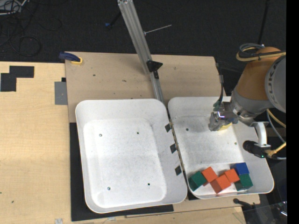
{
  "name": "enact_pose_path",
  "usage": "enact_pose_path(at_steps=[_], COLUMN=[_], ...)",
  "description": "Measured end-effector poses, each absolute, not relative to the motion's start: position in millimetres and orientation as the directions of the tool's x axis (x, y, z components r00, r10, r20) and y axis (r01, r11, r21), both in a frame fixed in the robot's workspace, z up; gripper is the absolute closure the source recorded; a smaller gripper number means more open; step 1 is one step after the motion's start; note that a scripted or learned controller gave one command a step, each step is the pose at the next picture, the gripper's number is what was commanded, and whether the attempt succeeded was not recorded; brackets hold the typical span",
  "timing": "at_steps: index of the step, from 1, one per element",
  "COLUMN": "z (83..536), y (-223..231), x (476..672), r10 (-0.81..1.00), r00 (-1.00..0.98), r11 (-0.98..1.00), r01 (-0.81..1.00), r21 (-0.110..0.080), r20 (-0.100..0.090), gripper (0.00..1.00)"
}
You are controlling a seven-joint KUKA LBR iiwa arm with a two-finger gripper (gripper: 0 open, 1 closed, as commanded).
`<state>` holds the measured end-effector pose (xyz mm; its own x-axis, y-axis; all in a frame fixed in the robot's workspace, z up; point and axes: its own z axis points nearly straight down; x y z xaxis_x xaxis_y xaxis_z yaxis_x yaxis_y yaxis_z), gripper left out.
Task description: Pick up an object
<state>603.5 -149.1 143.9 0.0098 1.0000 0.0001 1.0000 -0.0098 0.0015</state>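
Several small blocks lie bunched at the near end of the right bin [196,111]: a green block [197,179], an orange block [210,174], a larger orange block [222,181], a blue block [241,169] and a dark green block [243,183]. My gripper [217,122] hangs over the far part of the right bin, well away from the blocks. A yellowish patch shows just beside it. The wrist hides the fingers from this angle.
The left bin [93,111] sits beside the right one, with black clips [172,147] along the shared edge. A slanted aluminium rail [138,36] rises behind the bins. A blue and yellow clamp [70,57] lies at the bench's far left corner.
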Motion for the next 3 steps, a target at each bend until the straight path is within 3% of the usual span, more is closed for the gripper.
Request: enact_pose_path(at_steps=[2,3], z=[267.4,292.8], y=[-161.4,-162.8], x=[603.4,603.6], r10=[1.000,1.000], r00=[0.000,0.000], r11=[0.000,0.000], r01=[1.000,1.000], r21=[0.004,0.001], r20=[-0.001,0.000], gripper=[1.00,1.00])
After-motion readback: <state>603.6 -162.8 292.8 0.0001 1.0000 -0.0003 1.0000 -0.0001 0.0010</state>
